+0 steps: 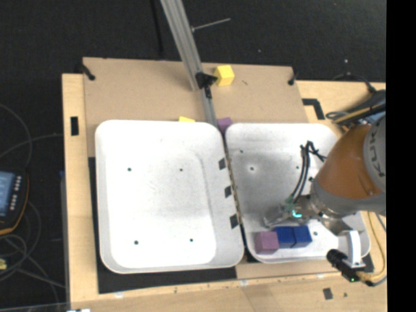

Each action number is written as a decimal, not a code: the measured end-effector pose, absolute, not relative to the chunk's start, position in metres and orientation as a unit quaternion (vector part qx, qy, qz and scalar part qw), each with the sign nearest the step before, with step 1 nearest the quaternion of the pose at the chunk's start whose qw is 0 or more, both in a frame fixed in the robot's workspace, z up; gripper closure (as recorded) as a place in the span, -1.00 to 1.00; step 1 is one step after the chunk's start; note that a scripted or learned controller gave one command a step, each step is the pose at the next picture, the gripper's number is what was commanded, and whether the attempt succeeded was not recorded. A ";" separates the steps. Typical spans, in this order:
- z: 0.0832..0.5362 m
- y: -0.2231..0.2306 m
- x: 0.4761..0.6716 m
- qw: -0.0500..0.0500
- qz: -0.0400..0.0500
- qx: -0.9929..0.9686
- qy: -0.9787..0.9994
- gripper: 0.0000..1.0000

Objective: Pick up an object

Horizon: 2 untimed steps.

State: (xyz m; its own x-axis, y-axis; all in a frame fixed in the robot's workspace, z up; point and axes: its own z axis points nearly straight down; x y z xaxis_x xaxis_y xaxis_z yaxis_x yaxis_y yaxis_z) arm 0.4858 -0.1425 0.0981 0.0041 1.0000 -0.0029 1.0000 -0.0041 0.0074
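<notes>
A blue block (pixel 292 236) and a purple block (pixel 266 241) lie side by side at the near edge of the right bin (pixel 260 148). My gripper (pixel 281 216) hangs low in that bin, just above and behind the blue block, with a small green light glowing at its base. The orange-banded wrist covers most of the gripper from this angle.
The left bin (pixel 159 194) sits beside the right one. A yellow block (pixel 225 75) rests on the board behind the bins, with a small yellow piece (pixel 186 119) and a purple piece (pixel 224 123) at the bins' far rims. A slanted metal rail (pixel 185 41) rises at the back.
</notes>
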 end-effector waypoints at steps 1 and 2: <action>0.098 -0.156 0.485 0.003 0.001 0.707 0.707 -1.00; 0.125 -0.206 0.484 0.003 0.000 0.708 0.706 -1.00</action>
